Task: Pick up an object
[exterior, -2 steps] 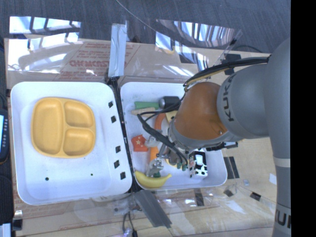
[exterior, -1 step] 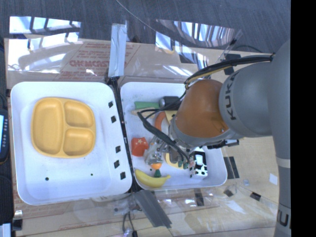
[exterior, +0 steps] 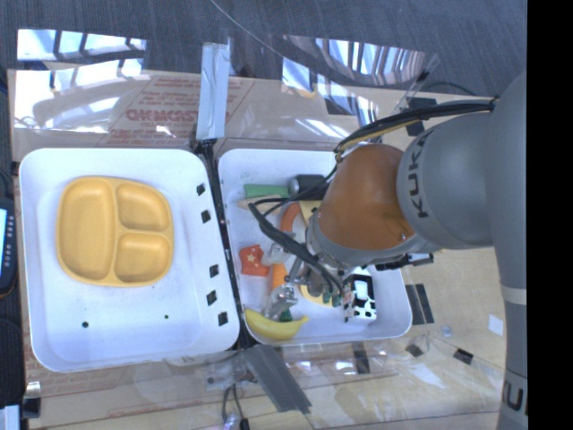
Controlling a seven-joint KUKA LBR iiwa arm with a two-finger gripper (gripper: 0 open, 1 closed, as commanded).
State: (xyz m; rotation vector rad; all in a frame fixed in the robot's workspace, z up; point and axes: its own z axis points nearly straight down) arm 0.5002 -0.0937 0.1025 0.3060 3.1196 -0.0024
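- Plainly, the arm (exterior: 448, 186) reached in over the right-hand bin (exterior: 394, 316), its orange band (exterior: 363, 200) hanging above the clutter, and the gripper (exterior: 288, 298) sat low among the objects near the bin's front wall.
- How the gripper was set, and whether it had hold of anything, could not be told: the wrist and a tangle of cables hid its working end.
- Candidate things lay close around it: a banana (exterior: 273, 326) just below it against the front wall, a small red block (exterior: 253, 260) just up and to its left, an orange carrot-like piece (exterior: 278, 274) touching or nearly touching it, and a black-and-white patterned toy (exterior: 362, 298) off to its right.
- Farther above the gripper lay a green piece (exterior: 265, 190) and a dark cylinder (exterior: 307, 184), partly under the wrist.
- Well to its left, in the other bin (exterior: 54, 339), a yellow divided plate (exterior: 115, 231) rested alone.
- Risk, as a judgement: the objects were packed so tightly near the gripper that closing might catch two at once, or nudge the carrot-like piece aside and grip nothing.
- Another risk: the banana lay tight against the wall, so a grasp there might strike the rim or let the curved fruit roll out.
- The loose cables near the wrist might also snag on an object during a lift.
- Writing: white letters "KUK" read on the grey arm casing; faint red print showed on the brown board (exterior: 161, 106) behind the bins, too blurred to read.
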